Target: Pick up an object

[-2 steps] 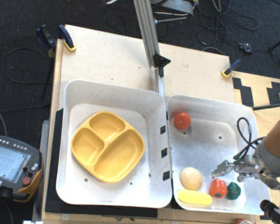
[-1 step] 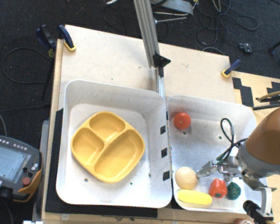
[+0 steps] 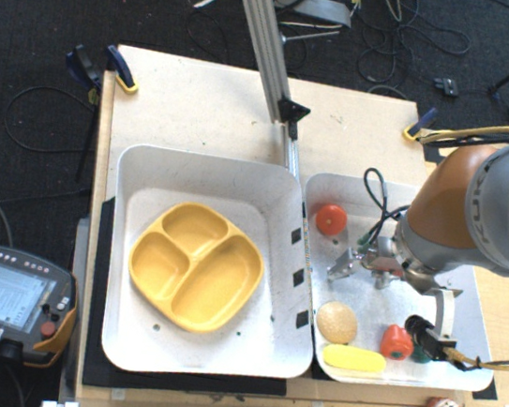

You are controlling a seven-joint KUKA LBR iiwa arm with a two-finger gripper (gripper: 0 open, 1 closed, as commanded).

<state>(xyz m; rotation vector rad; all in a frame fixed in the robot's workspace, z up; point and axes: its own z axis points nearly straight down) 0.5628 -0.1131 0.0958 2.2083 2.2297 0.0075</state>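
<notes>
A divided plate point(image 3: 195, 264) lies in the left bin point(image 3: 136, 171). In the right bin point(image 3: 481, 308), a tomato point(image 3: 331, 219) lies behind a potato point(image 3: 337, 322) and a banana point(image 3: 353, 359).

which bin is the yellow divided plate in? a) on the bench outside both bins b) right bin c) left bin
c: the yellow divided plate lies flat in the left bin, while the right bin holds the small items such as the red ball.

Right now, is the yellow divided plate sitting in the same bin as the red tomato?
No, the yellow divided plate lies in the left bin, while the red tomato sits in the right bin.
</notes>
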